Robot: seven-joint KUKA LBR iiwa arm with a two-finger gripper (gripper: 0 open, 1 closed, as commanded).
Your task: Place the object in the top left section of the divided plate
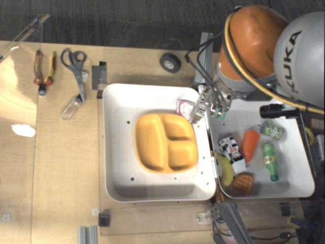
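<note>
Yellow divided plate [166, 142] in the left bin [118, 136], end effector [199, 111] at its top right edge.

Grey arm reaches in from the right, and the end effector hangs just over the plate's upper right corner, near the wall shared by both bins; a small pink-and-white packet [184, 106] sits at its tips, touching or just beside them, and whether it is gripped cannot be told, nor how wide the end effector stands. Right bin [294, 187] holds a carrot [250, 144], a green bottle [270, 161], a banana [226, 170], a black-and-white carton [231, 149] and a brown piece [242, 183]. Scissors [77, 72] and pliers [43, 71] lie near the worktop's top left corner.
</note>
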